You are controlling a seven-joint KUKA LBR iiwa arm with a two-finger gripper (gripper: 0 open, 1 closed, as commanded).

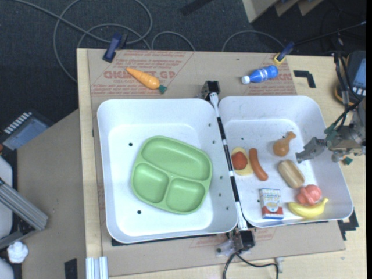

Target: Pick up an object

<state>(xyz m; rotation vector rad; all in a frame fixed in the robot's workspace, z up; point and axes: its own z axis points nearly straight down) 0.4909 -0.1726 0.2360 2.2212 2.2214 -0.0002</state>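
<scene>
While end effector (309,151) hovers, grip state unclear, bread roll (291,174) lies just below-left; drumstick (283,145) beside.

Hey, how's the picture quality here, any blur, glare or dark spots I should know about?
Camera view: even overhead light, soft shadows; the green plate and toy foods look sharp; the pincer at the right bin's edge looks slightly smeared; mild glare on the white bins; the floor beyond the bench is dim.

Faint red lettering ran across the cardboard sheet (174,68) on the bench's far side, too washed out to read reliably.
</scene>
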